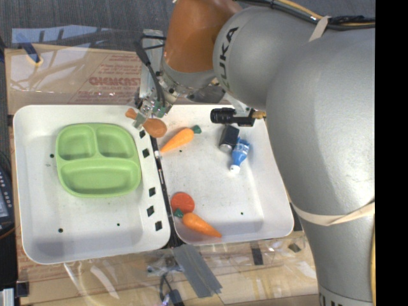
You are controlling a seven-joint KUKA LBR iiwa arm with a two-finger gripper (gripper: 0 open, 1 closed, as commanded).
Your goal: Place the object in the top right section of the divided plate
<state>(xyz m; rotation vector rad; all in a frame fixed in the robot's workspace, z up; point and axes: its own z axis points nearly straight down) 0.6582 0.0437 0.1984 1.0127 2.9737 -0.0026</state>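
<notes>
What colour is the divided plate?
Light green; the divided plate shows clearly in the camera view, left bin.

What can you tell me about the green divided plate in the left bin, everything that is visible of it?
The green divided plate is light green, looks like smooth plastic, and has rounded corners. Raised ridges split it into three sections: two smaller ones at the top and one wide one at the bottom. All three sections hold nothing. It lies flat, right side up, on the floor of the left bin, in the bin's upper half. Nothing but the bin touches it.

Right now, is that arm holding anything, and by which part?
Cannot be told: the tool sits just above a brown rounded object, but no grip on it is visible.
</notes>
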